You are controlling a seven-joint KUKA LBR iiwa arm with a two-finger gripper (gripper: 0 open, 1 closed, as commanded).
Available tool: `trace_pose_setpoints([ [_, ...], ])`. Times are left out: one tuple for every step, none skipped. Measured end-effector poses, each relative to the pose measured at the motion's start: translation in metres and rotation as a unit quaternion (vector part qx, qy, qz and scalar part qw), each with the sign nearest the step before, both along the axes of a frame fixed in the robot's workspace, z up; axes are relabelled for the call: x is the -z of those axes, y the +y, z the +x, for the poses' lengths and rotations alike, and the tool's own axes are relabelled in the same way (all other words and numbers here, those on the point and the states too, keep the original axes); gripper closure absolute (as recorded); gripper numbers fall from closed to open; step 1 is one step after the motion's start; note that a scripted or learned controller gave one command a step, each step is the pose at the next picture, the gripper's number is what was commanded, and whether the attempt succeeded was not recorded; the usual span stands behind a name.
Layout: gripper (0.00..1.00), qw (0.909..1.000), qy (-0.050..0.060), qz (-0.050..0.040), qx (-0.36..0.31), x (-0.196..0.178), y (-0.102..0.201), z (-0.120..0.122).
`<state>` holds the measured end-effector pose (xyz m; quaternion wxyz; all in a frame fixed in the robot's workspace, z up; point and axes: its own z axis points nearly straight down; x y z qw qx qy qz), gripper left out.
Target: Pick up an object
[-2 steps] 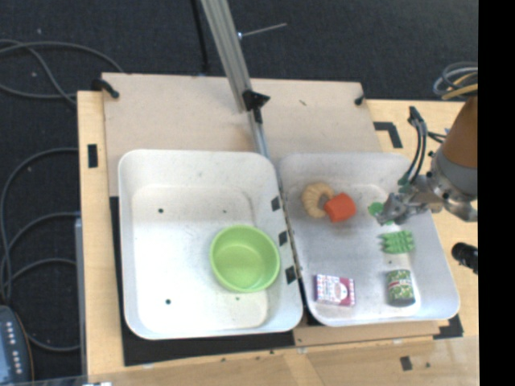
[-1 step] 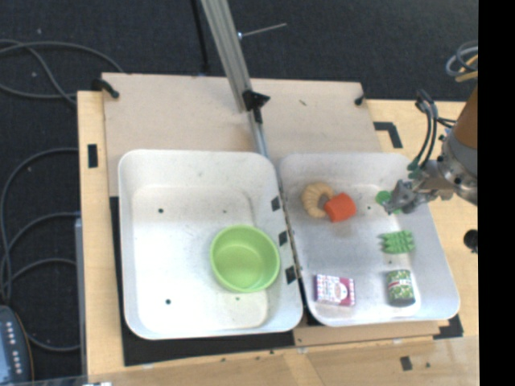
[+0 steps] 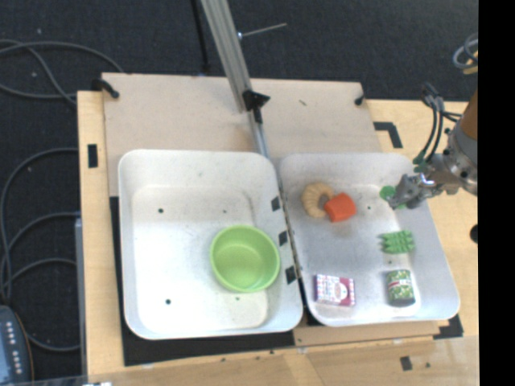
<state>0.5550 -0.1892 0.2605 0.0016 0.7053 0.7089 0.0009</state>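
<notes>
In the right bin [image 3: 366, 318], near the front edge, you see a pink packet [image 3: 334, 289] and a round green can [image 3: 400, 287]. Behind the can lies a ridged green piece [image 3: 397, 242]. Further back, an orange block [image 3: 340, 207] touches a beige ring [image 3: 317, 196]. At the right rim the gripper [image 3: 405, 194] holds a small green thing [image 3: 389, 192]. The left bin [image 3: 161, 175] has a smooth green bowl [image 3: 244, 258] and much open floor.

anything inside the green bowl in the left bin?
The green bowl sits upright in the left bin, and its visible interior holds nothing, just green walls and floor. The bin surface under the bowl is covered, so anything beneath it can't be seen.
</notes>
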Motion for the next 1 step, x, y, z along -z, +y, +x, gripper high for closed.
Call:
trace_pose_setpoints([
  [1.0,1.0,0.0,0.0006,-0.002,-0.0077,0.0549,0.0086],
])
